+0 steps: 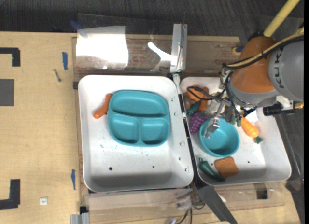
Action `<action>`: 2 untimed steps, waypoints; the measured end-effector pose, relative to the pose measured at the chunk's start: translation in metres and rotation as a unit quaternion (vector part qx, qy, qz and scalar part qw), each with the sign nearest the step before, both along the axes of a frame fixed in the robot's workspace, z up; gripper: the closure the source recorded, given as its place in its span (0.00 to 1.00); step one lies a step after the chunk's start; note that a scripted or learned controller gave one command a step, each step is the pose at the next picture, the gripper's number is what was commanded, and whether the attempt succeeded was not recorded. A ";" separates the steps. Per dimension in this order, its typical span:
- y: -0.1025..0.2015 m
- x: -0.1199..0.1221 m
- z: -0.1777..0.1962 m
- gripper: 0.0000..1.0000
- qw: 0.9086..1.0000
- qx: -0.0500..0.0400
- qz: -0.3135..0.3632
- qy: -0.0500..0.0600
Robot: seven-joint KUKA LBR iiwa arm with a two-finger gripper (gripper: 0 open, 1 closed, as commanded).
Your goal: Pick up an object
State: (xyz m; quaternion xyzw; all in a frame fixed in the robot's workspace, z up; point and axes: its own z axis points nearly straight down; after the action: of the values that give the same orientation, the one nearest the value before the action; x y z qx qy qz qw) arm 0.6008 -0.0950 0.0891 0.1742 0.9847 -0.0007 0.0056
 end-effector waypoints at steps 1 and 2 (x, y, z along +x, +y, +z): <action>-0.005 -0.036 0.001 0.00 0.998 0.002 -0.063 -0.002; -0.016 -0.098 0.001 0.00 0.986 -0.002 0.165 -0.006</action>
State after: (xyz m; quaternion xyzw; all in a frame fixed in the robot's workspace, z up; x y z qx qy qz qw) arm 0.5026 -0.1108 0.0904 0.0090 0.9999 -0.0005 0.0120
